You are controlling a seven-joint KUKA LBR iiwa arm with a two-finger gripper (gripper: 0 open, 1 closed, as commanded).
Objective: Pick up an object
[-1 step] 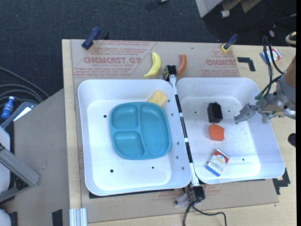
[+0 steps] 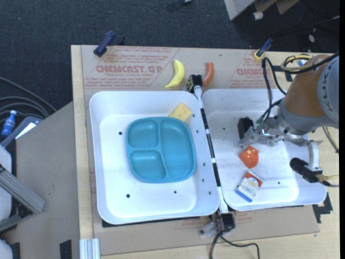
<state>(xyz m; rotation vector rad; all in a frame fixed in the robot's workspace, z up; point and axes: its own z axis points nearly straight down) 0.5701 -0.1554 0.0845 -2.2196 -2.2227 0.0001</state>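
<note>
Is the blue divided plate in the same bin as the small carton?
No: the blue divided plate lies in the left bin, while the small carton lies in the right bin.

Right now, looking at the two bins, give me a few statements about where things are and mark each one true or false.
1. The blue divided plate lies in the left bin. True.
2. The banana lies inside the right bin. False: it lies on the board behind the bins, beside the orange carrot-like piece.
3. The red tomato-like object sits in the right bin, near the gripper. True.
4. The small carton rests on the blue plate. False: it lies in the right bin, nearer the camera than the red object.
5. A yellow block sits at the plate's far edge. True.
</note>
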